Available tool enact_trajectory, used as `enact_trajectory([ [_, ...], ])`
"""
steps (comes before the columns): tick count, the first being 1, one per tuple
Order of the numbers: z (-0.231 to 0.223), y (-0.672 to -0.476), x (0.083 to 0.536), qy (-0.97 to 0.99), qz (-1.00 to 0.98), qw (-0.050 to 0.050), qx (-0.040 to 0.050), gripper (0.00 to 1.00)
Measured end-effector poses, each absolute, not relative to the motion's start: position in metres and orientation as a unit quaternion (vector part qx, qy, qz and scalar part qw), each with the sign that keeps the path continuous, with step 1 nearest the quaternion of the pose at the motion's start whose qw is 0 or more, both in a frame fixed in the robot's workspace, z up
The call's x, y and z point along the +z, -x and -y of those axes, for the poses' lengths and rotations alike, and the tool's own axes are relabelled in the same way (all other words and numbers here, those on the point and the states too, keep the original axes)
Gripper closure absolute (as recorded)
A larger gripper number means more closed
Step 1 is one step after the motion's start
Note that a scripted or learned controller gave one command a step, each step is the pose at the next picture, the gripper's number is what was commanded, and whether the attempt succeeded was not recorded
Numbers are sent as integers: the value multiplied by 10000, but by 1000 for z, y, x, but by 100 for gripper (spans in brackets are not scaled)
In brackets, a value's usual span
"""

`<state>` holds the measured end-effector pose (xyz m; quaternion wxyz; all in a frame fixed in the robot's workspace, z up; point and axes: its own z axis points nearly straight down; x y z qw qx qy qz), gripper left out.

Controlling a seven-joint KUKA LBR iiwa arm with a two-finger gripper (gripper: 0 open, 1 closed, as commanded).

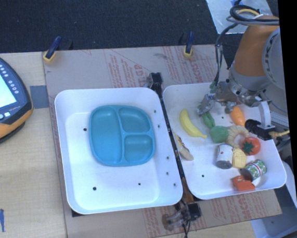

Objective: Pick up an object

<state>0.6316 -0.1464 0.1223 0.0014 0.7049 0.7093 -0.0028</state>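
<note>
Arm reaches down into right bin, gripper above green toy, grip state unclear.

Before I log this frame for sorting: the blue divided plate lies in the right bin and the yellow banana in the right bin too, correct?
Not quite. The camera view shows the blue divided plate in the left bin, not the right. The yellow banana does lie in the right bin.

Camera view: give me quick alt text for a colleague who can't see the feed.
The gripper hangs low over the right bin, at its far edge, near a yellow banana and other toy food. The left bin holds a blue divided plate.
</note>
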Motion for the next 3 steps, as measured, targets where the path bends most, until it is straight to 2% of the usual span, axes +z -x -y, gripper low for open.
enact_trajectory([
  [1,164,-614,92,-7055,-7087,-13,-24,0],
  [2,147,-609,92,-7046,-7096,-23,-27,0],
  [3,148,-609,102,-7042,-7100,-29,-37,100],
])
